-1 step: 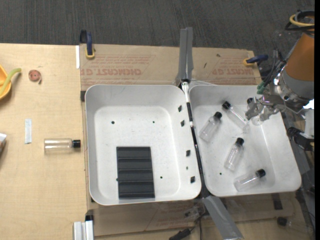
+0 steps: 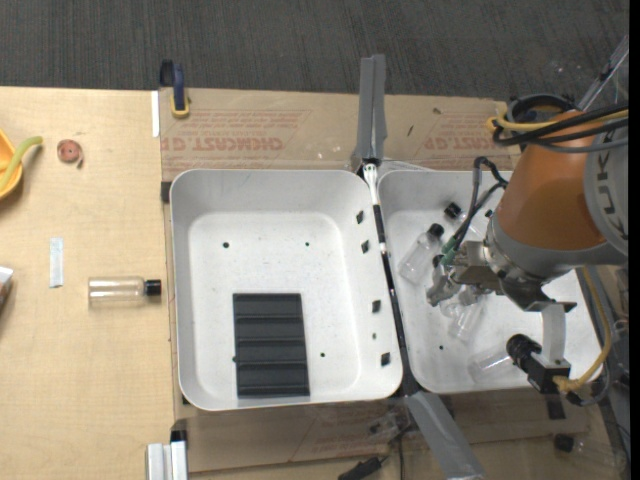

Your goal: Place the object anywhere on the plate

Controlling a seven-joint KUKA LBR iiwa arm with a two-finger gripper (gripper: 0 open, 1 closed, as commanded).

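From the overhead camera view, the arm (image 2: 560, 198) reaches in from 3 o'clock over the right bin (image 2: 420, 368), its gripper (image 2: 452, 290) low among several clear plastic objects (image 2: 413, 263) (hard to separate against the white floor). Whether anything is pinched cannot be told. The black ridged plate (image 2: 270, 344) lies at 6 o'clock in the left bin (image 2: 190, 268).

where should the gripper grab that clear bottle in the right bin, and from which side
Probably across the body of the clear bottle, just below its dark cap, coming straight down from above. It appears to lie on its side on the floor of the right bin, so the long body gives the fingers the widest span. The gripper is right beside it.
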